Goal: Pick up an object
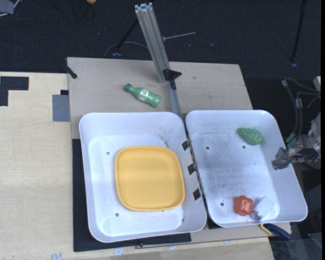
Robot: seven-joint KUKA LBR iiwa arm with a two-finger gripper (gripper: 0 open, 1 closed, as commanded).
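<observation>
Nearest the camera, along the lower edge of the left bin (92,145), a yellow plate (149,177) is seen lying flat near the bin's middle.

The pincer (281,158) is found at the right edge of the right bin (227,129), about halfway down that edge, dark and small against the rim. Whether it is released or clenched cannot be told; nothing is seen held in it. Little of the arm is made out behind it, at the frame's right, so its pose is judged as low and pulled back to the bin's edge rather than poised over any object.

Outward from the pincer, a green leafy object (251,136) is seen near the right bin's upper right corner, just up and left of the pincer. A red object (243,205) lies near the lower right corner, touching or just beside a pale grey piece (261,207). A green bottle (143,95) lies on its side on the bench (216,85) beyond the left bin's upper edge.

The task is judged not yet done: every object rests on a surface. Choosing, approaching, closing and lifting are all left. The green leafy object is the closest candidate.
</observation>
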